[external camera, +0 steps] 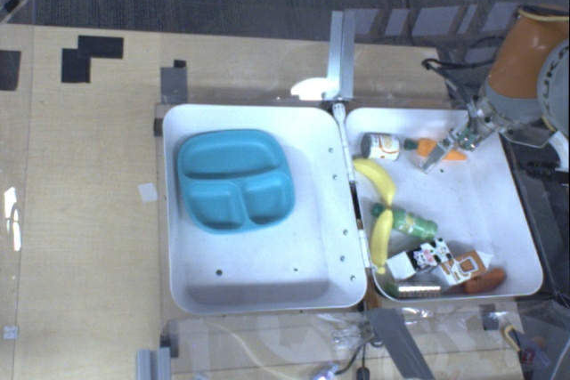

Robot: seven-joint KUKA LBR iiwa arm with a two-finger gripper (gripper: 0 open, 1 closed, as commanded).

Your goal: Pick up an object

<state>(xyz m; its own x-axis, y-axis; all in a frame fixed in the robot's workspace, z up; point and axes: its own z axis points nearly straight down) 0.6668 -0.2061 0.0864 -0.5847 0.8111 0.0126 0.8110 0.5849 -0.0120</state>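
Nothing had been lifted yet, as far as the view showed; the pick remained to be done. Nearest the camera and well away from the claw, a brown sausage-like item (482, 282) and a small printed carton (427, 257) lay at the front of the right bin (527, 231). Farther in, toward the claw, sat a green bottle (411, 222) and two bananas (377, 180). Farthest back, the claw (443, 152) hung low over the bin's rear, its tips just beside an orange piece (428, 145), the likeliest target, with a small can (382, 146) to its far side. Whether the claw was released or clenched could not be told. A blue divided tray (235, 178) rested in the left bin (249, 280).
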